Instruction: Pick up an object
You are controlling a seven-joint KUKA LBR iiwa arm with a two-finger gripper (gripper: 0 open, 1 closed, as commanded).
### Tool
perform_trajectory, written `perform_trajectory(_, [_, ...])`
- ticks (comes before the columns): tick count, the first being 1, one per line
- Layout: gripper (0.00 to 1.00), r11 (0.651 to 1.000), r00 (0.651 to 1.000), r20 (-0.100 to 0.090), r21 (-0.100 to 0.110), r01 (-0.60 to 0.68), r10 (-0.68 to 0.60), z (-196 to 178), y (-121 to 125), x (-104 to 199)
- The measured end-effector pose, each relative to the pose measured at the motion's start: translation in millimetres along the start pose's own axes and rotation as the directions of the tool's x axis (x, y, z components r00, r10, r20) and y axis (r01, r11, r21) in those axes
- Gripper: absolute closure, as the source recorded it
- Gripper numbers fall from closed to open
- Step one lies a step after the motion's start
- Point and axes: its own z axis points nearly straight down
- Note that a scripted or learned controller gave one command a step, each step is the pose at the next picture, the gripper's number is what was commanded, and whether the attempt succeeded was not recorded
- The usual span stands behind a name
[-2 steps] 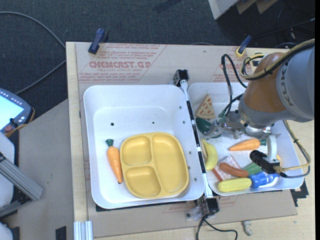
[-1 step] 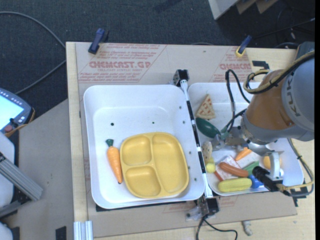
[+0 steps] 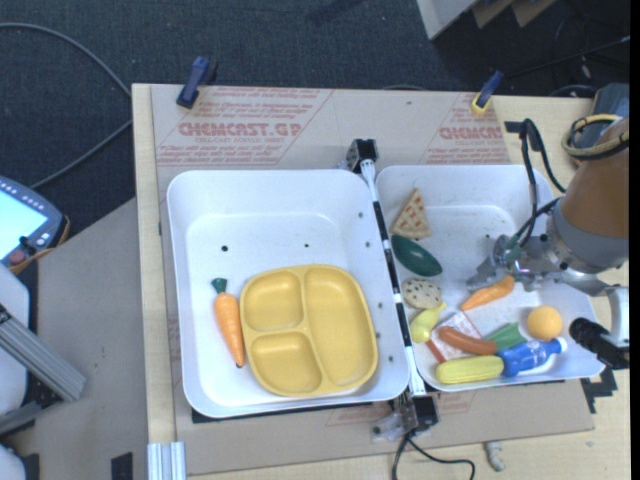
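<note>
The right bin holds several toy foods. Among them are a pizza slice, a dark green piece, a cookie, a small orange carrot, an orange ball, a sausage, a corn cob and a blue bottle. My gripper reaches in from the right and hangs low in this bin, just above and beside the small carrot's upper end. Nothing can be seen held in it.
The left bin holds a yellow divided plate and a larger carrot at its left. A black divider clip sits between the bins. The arm's orange band stands over the right bin's right edge.
</note>
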Motion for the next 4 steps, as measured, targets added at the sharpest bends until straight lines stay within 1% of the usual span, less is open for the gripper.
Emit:
perform_trajectory(1, [0.0, 1.0, 1.0, -0.002, 0.004, 0.001, -0.001, 57.1, 14.2, -22.2])
perform_trajectory(2, [0.0, 1.0, 1.0, -0.003, 0.003, 0.001, -0.001, 56.5, 7.5, -29.8])
perform_trajectory(3, [1.0, 1.0, 1.0, -0.001, 0.001, 0.001, -0.001, 46.6, 7.9, -29.8])
perform_trajectory(4, [1.0, 1.0, 1.0, -0.002, -0.001, 0.003, -0.003, 56.7, 52.9, 26.5])
